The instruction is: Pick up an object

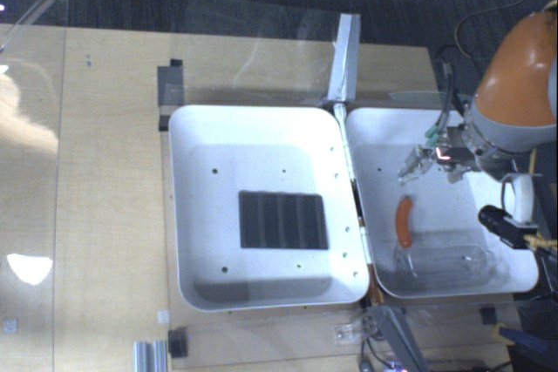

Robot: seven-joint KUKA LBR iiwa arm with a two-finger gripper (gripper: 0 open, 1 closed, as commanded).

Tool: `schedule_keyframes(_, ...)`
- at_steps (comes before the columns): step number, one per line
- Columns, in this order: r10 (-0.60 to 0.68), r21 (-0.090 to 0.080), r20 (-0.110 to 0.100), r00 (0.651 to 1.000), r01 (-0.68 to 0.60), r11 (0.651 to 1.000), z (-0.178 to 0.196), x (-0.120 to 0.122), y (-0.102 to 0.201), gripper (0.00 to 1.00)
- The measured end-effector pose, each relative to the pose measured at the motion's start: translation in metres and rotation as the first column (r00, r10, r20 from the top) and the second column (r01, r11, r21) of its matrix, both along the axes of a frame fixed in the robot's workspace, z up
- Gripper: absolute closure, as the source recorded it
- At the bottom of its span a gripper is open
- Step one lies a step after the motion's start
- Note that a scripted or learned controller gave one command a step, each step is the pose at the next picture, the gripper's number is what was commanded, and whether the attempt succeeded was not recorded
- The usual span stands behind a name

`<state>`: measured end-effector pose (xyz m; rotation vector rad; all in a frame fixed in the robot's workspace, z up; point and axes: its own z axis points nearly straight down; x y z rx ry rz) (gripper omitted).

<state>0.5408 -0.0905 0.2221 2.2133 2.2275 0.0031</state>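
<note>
My gripper [433, 168] hangs over the back half of the right bin [379, 144], below the orange band of the arm [523, 74]. Its metal fingers stand spread apart with nothing between them. A small orange-red sausage-shaped object [404, 221] lies on the bin floor just in front of the gripper and slightly to its left, apart from it. A clear plastic bottle [446, 261] lies on its side near that bin's front wall. In the left bin [200, 144] a dark grey ridged rectangular block [283, 220] lies flat at the middle.
A metal post [344, 57] rises where the two bins meet at the back. Black cable and arm fittings [501, 224] hang over the right bin's right side. Wooden bench [87, 187] lies left of the bins under a clear sheet.
</note>
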Motion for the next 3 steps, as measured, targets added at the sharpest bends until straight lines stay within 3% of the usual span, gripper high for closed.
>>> schedule_keyframes(1,-0.120,0.000,0.003,0.993,0.120,0.993,-0.127,-0.001,-0.022,0.00)
schedule_keyframes(2,-0.119,0.001,0.009,0.993,0.119,0.993,-0.116,0.001,-0.021,1.00)
schedule_keyframes(3,-0.096,0.000,0.005,0.995,0.096,0.995,-0.018,0.012,0.025,1.00)
